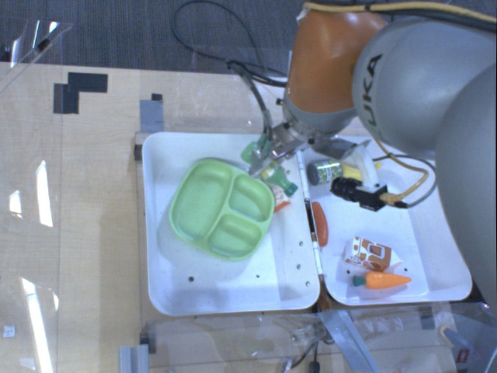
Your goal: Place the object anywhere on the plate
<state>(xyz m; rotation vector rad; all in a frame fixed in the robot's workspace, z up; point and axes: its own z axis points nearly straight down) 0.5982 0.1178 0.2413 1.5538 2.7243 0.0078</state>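
1. Pincer (268, 155) hangs under the orange-banded wrist, over the left bin's upper right corner, at about 1 o'clock from the plate; clutter around its tips hides them, so I cannot tell how it is set or whether it grips anything.
2. Green plate (223, 207), three compartments, lies tilted in the left bin (178, 290), a little left of the bin's middle.
3. A small green and yellow object (278, 180) sits just off the plate's rim at 2 o'clock, directly below the pincer; whether it touches the plate's edge cannot be told.
4. A small orange-red piece (281, 203) lies just beside the plate at 3 o'clock.
5. A red pepper-like item (320, 230) lies along the divide between the two bins, at 3 o'clock from the plate.
6. In the right bin (435, 286), a carrot (382, 281) lies at 5 o'clock, with a brown-and-white packet (369, 252) just above it.
7. A small can (324, 171) lies at the right bin's 11 o'clock corner, near a black and yellow cable fitting (363, 193).
8. Both bins rest on the pale wooden tabletop (78, 208).
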